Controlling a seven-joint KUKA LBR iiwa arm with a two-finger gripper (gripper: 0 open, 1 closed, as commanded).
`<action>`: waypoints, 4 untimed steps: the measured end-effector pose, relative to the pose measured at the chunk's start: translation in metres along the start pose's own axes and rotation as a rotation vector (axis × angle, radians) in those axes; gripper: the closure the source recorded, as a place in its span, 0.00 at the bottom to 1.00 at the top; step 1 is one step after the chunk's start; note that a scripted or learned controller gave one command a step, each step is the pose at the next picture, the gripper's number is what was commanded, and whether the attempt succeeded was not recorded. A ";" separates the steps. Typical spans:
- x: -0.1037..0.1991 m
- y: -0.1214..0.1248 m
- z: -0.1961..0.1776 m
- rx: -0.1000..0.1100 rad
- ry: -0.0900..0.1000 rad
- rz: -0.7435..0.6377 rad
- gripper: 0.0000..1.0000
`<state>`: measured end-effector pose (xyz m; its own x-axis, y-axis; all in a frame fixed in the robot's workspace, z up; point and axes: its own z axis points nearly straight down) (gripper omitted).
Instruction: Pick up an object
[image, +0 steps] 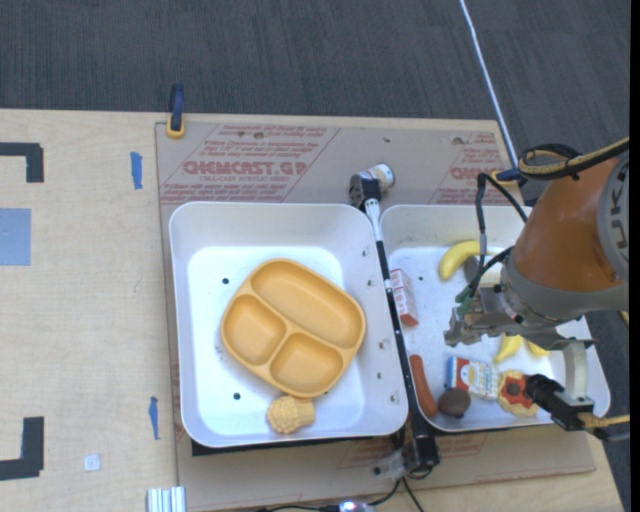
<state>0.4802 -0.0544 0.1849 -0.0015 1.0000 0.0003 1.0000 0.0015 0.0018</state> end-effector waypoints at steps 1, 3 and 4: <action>0.000 0.000 0.000 0.000 0.000 0.000 0.00; -0.070 0.139 0.100 0.000 -0.001 0.000 0.00; -0.052 0.148 0.096 -0.009 -0.022 0.007 0.00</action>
<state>0.6282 -0.1061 0.0894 0.0061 0.9997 -0.0216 0.9999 -0.0059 0.0108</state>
